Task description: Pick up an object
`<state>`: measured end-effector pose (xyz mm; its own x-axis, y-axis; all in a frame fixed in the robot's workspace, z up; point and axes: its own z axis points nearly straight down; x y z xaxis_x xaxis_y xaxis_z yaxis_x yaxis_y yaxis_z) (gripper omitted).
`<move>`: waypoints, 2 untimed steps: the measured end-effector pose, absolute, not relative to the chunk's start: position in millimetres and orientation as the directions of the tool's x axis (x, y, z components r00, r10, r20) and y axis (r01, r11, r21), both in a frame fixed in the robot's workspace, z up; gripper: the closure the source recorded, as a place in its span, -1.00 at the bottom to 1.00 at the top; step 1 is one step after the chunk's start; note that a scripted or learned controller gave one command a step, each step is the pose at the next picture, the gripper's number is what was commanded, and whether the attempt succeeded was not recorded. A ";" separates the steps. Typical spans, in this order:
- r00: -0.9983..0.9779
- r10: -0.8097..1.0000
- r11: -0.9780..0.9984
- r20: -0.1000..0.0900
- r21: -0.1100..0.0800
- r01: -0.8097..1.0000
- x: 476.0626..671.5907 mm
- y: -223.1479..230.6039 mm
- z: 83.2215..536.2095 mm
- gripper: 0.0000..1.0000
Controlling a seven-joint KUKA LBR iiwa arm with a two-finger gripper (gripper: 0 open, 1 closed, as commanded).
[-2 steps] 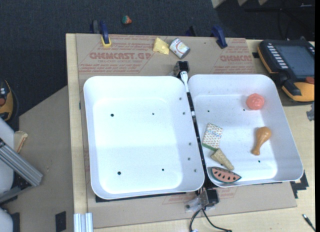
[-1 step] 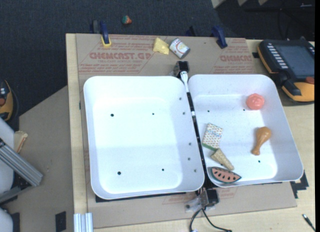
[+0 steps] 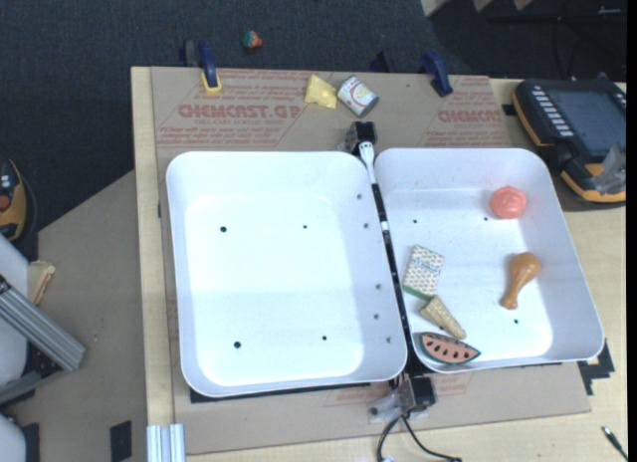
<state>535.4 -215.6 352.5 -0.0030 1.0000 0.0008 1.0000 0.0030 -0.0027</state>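
Plastic, by the look of them, five small toy food pieces are lying in the shallow white right-hand bin [image 3: 557, 251], and any one of them is serving as the task's thing.

- A brown toy chicken drumstick [image 3: 520, 279] is resting near the right-hand bin's right wall, well apart from the rest.
- A pink rounded toy [image 3: 508, 202] is sitting toward that bin's far right corner.
- A small pale patterned carton [image 3: 424, 271], a tan cone-shaped wedge [image 3: 442, 318] and a red-and-green watermelon slice [image 3: 448, 349] are crowding that bin's left wall and near left corner, almost touching one another.

Handling, as a judgement: all are appearing light, stiff and smooth, so slipping is looking like the main risk, not breakage. The drumstick is offering the best hold: it is standing clear on all sides, and its narrow shank is inviting a pinch across the width. The pink toy is likely rolling out of a shallow grip. The three pieces by the wall are leaving little room for a finger beside them, and the watermelon slice is lying flat and low.

Gripper: its state is not being established from this view; I cannot tell whether it is spread or pressed together, nor whether it is holding or touching anything.
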 end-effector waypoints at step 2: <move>0.001 1.000 -0.001 0.003 -0.009 1.000 559.4 -195.0 428.1 1.00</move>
<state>559.4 -195.0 428.1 0.0010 1.0000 0.0025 1.0000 -0.0009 -0.0088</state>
